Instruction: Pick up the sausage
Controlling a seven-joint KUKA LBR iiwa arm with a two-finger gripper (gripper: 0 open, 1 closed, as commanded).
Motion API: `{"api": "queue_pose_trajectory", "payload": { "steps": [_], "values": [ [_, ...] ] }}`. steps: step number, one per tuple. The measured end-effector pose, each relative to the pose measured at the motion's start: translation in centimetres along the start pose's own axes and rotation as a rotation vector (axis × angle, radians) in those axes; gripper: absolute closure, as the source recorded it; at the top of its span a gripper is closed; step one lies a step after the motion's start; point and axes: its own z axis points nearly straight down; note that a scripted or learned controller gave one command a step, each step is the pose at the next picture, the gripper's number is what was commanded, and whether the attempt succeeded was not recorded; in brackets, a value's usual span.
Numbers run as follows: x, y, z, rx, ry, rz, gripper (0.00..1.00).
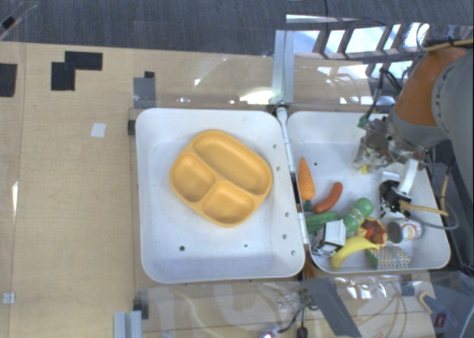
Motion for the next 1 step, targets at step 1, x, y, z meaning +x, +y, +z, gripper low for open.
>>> {"api": "queue_pose_trajectory", "payload": {
  "steps": [1],
  "values": [
    [9.72,0.07,-13.51,0.01,-0.006,0.102,1.0]
  ]
}}
